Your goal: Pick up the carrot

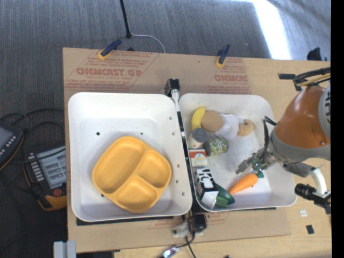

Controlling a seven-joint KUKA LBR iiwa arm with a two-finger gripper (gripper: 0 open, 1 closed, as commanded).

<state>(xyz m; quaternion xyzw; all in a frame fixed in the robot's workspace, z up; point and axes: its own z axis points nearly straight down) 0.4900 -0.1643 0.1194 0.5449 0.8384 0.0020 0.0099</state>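
The orange carrot [243, 184] lies on the floor of the right white bin [279, 198], near its front right corner, with its green top pointing right. My gripper [251, 165] hangs just above and behind the carrot, at its leafy end. Its fingers look spread open with nothing between them. The carrot is not held. The orange band and grey wrist of the arm [301, 125] rise to the right, covering the bin's right wall.
A yellow divided plate [131, 172] fills the left bin [80, 117]. The right bin's left side holds a banana [199, 117], a brown ball [212, 121], a white plush [232, 123], a green bottle [217, 145], small cartons [199, 159] and a green item [223, 199].
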